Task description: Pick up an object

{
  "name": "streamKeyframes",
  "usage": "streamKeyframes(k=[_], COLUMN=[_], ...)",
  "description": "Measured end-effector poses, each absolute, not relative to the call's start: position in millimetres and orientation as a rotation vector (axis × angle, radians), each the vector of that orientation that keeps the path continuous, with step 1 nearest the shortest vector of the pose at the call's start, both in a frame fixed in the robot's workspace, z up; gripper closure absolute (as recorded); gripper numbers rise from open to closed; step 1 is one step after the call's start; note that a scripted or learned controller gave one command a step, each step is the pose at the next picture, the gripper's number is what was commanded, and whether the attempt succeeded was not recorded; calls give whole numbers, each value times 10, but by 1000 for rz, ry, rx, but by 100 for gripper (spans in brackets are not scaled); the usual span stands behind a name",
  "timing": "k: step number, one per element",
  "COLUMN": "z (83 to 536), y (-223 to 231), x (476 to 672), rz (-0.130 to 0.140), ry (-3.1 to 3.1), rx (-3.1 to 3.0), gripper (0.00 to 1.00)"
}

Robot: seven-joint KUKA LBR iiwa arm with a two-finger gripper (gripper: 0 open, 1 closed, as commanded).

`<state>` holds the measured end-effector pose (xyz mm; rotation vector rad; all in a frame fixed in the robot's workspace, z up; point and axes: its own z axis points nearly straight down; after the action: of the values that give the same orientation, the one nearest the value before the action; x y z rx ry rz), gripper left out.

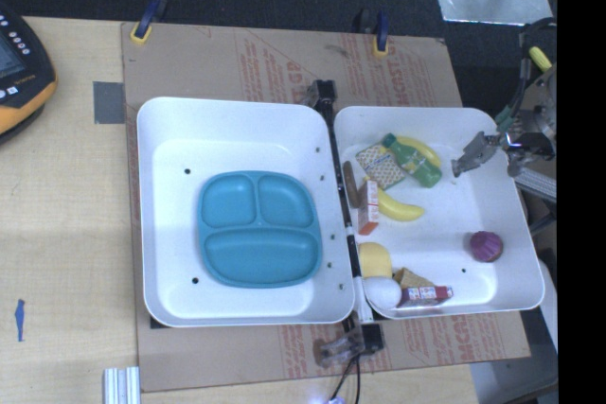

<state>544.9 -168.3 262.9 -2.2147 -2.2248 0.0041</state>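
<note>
At the near edge of the right bin (511,232), a small bottle (424,295) with a red label is seen lying on its side, its long axis running left to right along the bin's near wall. Touching its left end, a white egg-shaped object (382,292) is seen, and just behind that a yellow block (373,257). A purple ball (486,246) is found alone toward the bin's right side. Farther back, a banana (399,209) is laid with its length running left to right, beside a small orange and white carton (368,206) by the bin's left wall. Behind these, a checkered packet (381,166) and a green and yellow object (417,160) are seen touching. The left bin (161,203) is occupied by a blue divided plate (258,228). The gripper (471,156) is held over the far right part of the right bin, apart from every object; nothing is seen between its fingers, and how wide they stand cannot be told.
</note>
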Motion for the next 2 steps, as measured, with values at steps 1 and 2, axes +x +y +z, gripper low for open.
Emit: streamKeyframes(k=[1, 2], z=[1854, 1096], y=[-2142, -2111], x=[5305, 4872], rz=[11, 9], ry=[-2218, -2217], rx=[-2215, -2210], gripper=[0, 0])
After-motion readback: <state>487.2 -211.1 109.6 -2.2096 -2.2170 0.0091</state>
